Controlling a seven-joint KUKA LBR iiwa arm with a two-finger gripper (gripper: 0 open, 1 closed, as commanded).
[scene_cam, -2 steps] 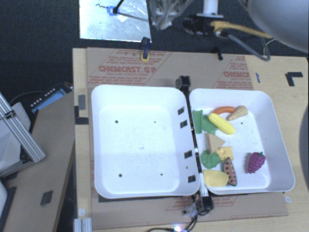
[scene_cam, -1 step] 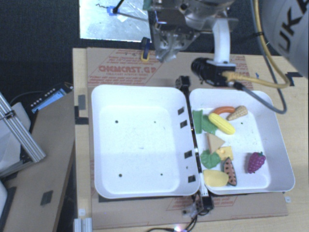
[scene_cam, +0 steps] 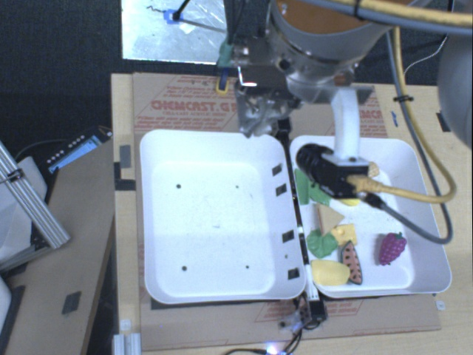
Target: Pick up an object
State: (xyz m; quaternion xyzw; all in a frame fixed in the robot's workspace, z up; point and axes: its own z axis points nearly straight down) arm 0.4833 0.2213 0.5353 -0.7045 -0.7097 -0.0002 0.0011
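Camera view: The grey arm (scene_cam: 325, 21) comes in from 1 o'clock and hangs over the far side of the bench. Its gripper (scene_cam: 256, 126) sits at the 12 o'clock rim of the left bin (scene_cam: 159, 198), close to that bin's 1 o'clock corner and just beside the divide between the two bins. Nothing can be seen in its grasp. The metal parts blur together from this angle, so I cannot tell whether it is open or closed.

The things to pick all lie in the right bin (scene_cam: 425, 198), well apart from the gripper. A long green piece (scene_cam: 305, 187) lies along the bin's 9 o'clock wall. Toward 6 o'clock from it is a tan wedge (scene_cam: 324, 216), then a small green leafy piece (scene_cam: 320, 242) touching a pale yellow block (scene_cam: 344, 234). A watermelon slice (scene_cam: 352, 262) stands just at 6 o'clock of that block, and a yellow lump (scene_cam: 329, 273) rests against the slice at the bin's 7 o'clock corner. A bunch of purple grapes (scene_cam: 392, 248) lies alone toward 4 o'clock, apart from the rest.

Black clips (scene_cam: 287, 237) line the seam between the bins. Both bins rest on a cardboard sheet (scene_cam: 185, 102) with red print. A silver foil sheet (scene_cam: 174, 17) lies beyond it at 11 o'clock, and a metal rail (scene_cam: 29, 205) slants at 9 o'clock.
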